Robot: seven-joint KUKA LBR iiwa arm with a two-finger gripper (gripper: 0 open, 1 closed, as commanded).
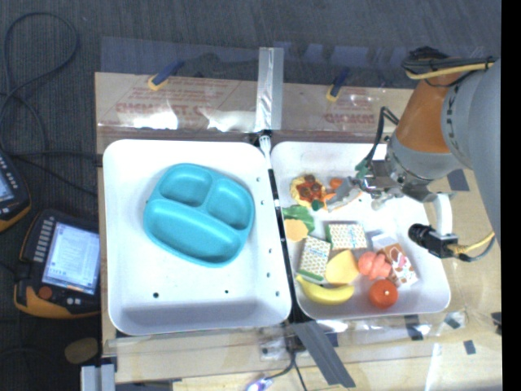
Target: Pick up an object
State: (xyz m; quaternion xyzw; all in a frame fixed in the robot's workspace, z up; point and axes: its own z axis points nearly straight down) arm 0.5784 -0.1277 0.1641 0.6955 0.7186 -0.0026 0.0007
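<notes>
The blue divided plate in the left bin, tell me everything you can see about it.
The blue divided plate is a turquoise, smooth, plastic-looking dish with rounded corners and three compartments: one long one along its lower side and two smaller ones above. It lies flat and right side up, turned at a slant, about mid-floor in the left bin. Nothing lies in it, and it touches only the bin's floor. The gripper is over in the right bin, well away from it.
</notes>
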